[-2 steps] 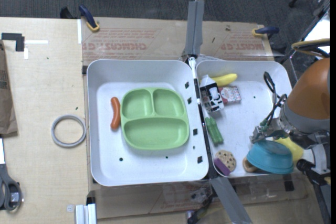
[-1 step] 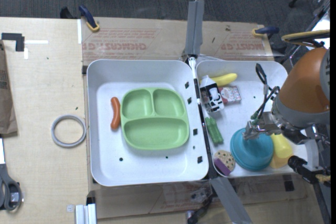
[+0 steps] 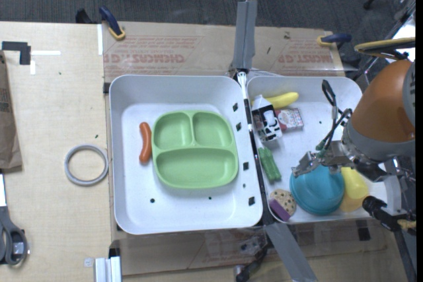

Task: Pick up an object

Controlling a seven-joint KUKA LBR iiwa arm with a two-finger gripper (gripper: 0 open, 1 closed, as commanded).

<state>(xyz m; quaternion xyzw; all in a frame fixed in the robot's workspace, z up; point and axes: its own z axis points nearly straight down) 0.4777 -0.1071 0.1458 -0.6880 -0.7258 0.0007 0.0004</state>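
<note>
- where the right bin (image 3: 310,86) holds the clutter, the gripper (image 3: 310,165) hangs just over a blue bowl (image 3: 318,191).
- whether it is clenched or released, i cannot tell.
- left bin (image 3: 125,162): green plate (image 3: 195,148), orange sausage (image 3: 145,142).

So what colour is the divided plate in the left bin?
Light green divided plate, clearest in the camera view.

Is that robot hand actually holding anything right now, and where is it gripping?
It cannot be told. The hand sits low over the blue bowl in the right bin, at the bowl's upper-left rim, but no grip shows.
</note>
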